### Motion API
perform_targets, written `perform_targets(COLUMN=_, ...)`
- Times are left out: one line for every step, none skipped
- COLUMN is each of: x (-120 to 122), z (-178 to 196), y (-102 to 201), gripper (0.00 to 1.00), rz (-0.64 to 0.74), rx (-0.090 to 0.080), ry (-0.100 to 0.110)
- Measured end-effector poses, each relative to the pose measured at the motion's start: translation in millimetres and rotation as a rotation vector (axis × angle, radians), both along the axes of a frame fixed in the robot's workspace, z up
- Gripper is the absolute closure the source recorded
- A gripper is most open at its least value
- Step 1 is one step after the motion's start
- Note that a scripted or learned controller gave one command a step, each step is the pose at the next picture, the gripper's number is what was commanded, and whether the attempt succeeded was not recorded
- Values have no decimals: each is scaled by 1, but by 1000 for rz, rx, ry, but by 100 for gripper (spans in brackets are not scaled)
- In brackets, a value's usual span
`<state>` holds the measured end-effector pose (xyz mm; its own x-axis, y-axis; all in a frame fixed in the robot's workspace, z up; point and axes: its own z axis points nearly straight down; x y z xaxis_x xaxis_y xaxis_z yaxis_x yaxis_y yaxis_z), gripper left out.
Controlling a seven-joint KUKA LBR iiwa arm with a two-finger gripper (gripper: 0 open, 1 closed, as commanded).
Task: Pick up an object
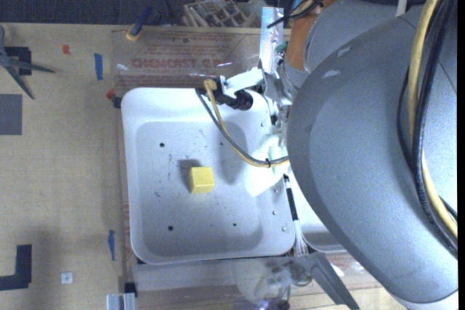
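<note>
A small yellow block (202,179) lies on the floor of the left white bin (145,229), slightly left of the bin's middle. It casts a short shadow up and to the left. My gripper (263,178) hangs over the bin's right side, to the right of the block and apart from it. The bulky grey arm (370,127) covers most of what lies behind the gripper. Nothing can be seen held in the gripper.
A yellow cable (231,138) loops from the wrist over the bin's upper right part. The right bin (323,237) is almost wholly hidden under the arm. A clear sheet with red print (182,58) lies behind the bin. Wooden bench surrounds the bin on the left.
</note>
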<state>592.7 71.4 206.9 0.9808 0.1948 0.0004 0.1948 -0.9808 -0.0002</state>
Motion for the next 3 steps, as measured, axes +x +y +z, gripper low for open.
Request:
perform_targets(x=1, z=9, y=-2, gripper=100, rz=-6, rx=0, ry=0)
perform_targets(x=-46, z=-23, y=-3, gripper=100, rz=169, rx=1, ry=7)
perform_targets(x=-17, z=-23, y=-43, gripper=100, rz=6, rx=0, ry=3)
